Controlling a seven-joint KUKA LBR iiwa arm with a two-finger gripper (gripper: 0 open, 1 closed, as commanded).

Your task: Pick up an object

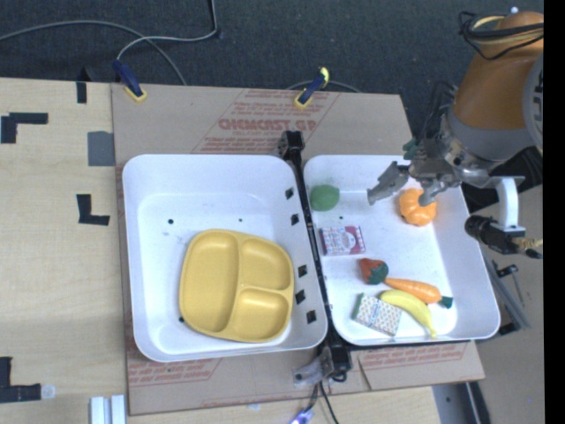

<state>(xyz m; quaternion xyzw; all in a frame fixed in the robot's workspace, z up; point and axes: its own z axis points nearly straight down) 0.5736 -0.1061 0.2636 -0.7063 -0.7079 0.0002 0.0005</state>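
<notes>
In the right bin (468,263) lie a green ball (325,196), a small pink packet (341,239), a red strawberry (372,271), a carrot (415,287), a banana (408,310), a patterned sponge (377,314) and an orange fruit (415,209). My gripper (408,193) hangs over the bin's upper right part. Its fingers are spread, one finger (385,186) to the left of the orange fruit and the other by the fruit's top. Nothing is held between them.
The left bin (150,201) holds a yellow divided plate (237,284). Clamps (131,79) and cables sit at the cardboard's far edge. The arm's orange band (499,78) looms over the right bin's far right corner.
</notes>
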